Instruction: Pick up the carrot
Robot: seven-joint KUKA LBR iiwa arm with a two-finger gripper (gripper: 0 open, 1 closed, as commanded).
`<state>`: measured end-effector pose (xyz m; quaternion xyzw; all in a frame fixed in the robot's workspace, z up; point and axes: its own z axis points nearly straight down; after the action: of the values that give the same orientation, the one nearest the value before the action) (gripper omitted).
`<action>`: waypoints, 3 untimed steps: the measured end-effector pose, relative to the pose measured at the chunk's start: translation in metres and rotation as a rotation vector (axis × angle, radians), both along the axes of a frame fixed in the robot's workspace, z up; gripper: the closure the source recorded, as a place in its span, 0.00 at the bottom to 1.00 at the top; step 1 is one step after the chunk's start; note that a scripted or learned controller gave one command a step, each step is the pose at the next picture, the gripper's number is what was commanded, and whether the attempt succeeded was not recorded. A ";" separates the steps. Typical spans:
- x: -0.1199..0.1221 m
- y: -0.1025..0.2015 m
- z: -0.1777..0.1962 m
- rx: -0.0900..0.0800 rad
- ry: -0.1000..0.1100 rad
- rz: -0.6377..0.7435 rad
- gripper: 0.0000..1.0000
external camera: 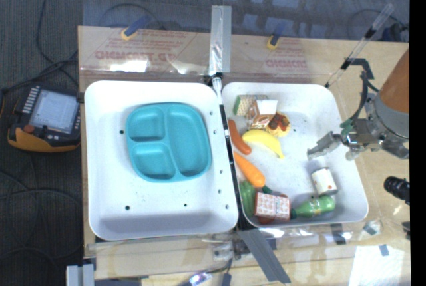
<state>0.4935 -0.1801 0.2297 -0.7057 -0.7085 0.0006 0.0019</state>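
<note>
The carrot (250,170) is a short orange piece lying at the left side of the right bin (346,112), close to the wall between the two bins. A yellow banana (263,142) lies just above it and a red-orange sausage-like piece (236,136) sits up and left of it. My gripper (333,150) hangs over the right part of the same bin, well to the right of the carrot and just above a small white can (324,180). Its two fingers stand apart with nothing between them.
The right bin also holds small food boxes (257,107), a brown item (277,122), a green vegetable (247,196), a red patterned box (271,206) and a green bottle (313,207). A blue divided plate (168,140) lies in the left bin (106,205).
</note>
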 end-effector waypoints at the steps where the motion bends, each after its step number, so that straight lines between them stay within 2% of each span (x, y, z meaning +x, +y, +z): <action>1: -0.001 0.084 -0.080 0.002 -0.001 0.320 0.00; 2: -0.009 0.134 -0.047 0.002 -0.004 0.895 0.00; 3: 0.025 0.110 -0.047 0.001 -0.002 0.634 0.00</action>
<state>0.5183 -0.0703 0.1826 -0.4497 -0.8932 0.0000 0.0014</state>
